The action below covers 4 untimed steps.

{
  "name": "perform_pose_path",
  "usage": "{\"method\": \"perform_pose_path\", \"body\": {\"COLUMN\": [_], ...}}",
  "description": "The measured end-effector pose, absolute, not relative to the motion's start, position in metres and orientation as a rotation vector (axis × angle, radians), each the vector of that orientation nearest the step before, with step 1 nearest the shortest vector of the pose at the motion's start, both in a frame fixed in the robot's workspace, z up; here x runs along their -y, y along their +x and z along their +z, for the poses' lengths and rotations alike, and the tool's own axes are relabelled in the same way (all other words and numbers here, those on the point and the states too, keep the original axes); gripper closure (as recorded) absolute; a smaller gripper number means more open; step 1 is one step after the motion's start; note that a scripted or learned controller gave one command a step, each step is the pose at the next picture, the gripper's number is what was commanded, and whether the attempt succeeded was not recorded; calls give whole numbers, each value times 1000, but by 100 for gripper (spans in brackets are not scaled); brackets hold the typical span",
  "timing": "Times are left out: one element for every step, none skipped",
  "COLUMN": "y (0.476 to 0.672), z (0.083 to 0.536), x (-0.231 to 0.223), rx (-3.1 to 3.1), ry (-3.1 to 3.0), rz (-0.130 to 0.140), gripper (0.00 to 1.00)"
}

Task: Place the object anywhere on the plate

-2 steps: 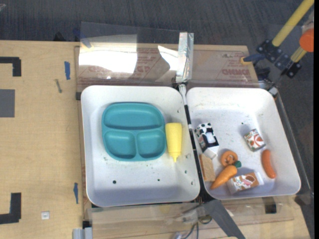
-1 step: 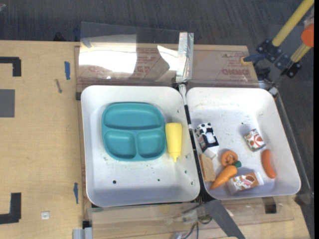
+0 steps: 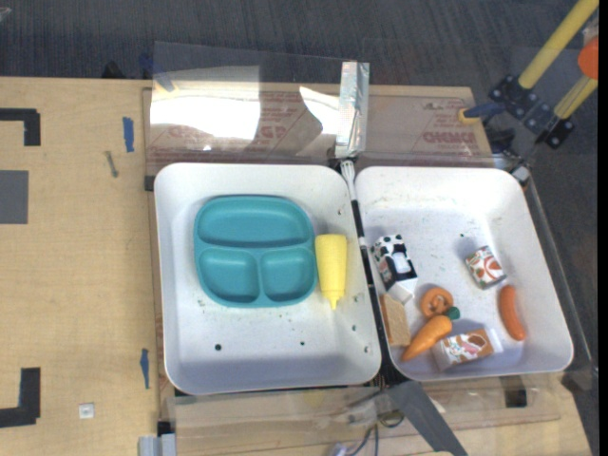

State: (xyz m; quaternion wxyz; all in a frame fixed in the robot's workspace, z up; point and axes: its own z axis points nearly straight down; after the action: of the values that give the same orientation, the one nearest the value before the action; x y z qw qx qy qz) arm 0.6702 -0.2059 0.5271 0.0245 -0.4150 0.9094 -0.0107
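plate [image 3: 255,248]: teal, three compartments, sits in left bin [image 3: 180,350]; i see nothing on it.
object: yellow mustard bottle [image 3: 332,266] lies in left bin, touching the plate's right rim, not on it.
pincer: i cannot tell its state.
progress: i judge placement not yet done; pick and place both remain.

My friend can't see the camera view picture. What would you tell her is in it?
Two white bins sit side by side: the left bin holds a teal divided plate with a yellow mustard bottle beside it. The right bin holds small toy foods, including a carrot, a hot dog and a cow-patterned carton.
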Motion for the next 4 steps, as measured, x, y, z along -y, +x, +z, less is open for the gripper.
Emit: {"method": "perform_pose_path", "body": {"y": [671, 673, 674, 675], "z": [540, 553, 566, 579], "x": [205, 203, 202, 201], "rx": [-2802, -2791, -2779, -2767], "ry": [-1278, -1273, -1267, -1262], "rz": [-40, -47, -53, -60], "gripper": [100, 100, 100, 100]}}
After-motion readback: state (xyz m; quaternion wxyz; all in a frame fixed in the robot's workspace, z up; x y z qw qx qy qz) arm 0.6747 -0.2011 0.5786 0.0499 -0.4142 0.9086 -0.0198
